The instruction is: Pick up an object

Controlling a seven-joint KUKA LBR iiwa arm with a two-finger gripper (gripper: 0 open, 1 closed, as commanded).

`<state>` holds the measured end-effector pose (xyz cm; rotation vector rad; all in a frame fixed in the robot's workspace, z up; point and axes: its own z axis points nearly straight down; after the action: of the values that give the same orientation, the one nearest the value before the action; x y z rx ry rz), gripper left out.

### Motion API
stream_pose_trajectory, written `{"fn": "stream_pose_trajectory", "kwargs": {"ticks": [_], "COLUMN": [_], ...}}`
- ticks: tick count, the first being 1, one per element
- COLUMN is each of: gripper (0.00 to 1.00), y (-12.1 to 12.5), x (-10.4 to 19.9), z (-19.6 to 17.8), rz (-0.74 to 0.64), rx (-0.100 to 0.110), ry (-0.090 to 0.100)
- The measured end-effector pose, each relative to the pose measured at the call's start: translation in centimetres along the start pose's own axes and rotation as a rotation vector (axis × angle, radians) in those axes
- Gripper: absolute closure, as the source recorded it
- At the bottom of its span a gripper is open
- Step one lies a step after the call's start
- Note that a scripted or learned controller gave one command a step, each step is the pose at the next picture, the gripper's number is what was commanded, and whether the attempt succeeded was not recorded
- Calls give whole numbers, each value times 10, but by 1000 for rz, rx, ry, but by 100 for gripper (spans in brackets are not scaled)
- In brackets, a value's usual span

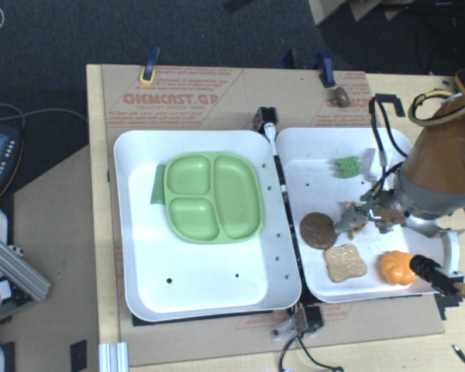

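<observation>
The right bin (325, 149) holds several small objects. A round brown cookie-like disc (318, 229) lies near its left wall, and a tan square cracker (346, 262) sits just in front of it. An orange lumpy piece (396, 267) rests at the front right, and a small green piece (346, 166) lies toward the back. My gripper (355, 220) reaches in from the right and hangs low over the bin's middle. It is just right of the brown disc and above the cracker. Nothing can be made out in its grasp.
The left bin (139, 231) holds a light green divided plate (213, 196) with a darker green edge on its left. The grey arm body (438, 169) and black cables (384, 130) cover the right bin's right side. Clamps stand at the board's back edge.
</observation>
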<state>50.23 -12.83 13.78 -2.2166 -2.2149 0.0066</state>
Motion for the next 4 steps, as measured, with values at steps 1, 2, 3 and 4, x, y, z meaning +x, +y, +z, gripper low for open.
{"fn": "stream_pose_trajectory", "kwargs": {"ticks": [1,2,3,4], "gripper": [0,100,100,100], "y": [1,3,-5,-4], "x": [0,0,-7,-6], "z": [51,36,-18,-60], "rz": [1,1,1,-2], "rx": [-8,-16,-13,-14], "ry": [0,-3,-5,-5]}}
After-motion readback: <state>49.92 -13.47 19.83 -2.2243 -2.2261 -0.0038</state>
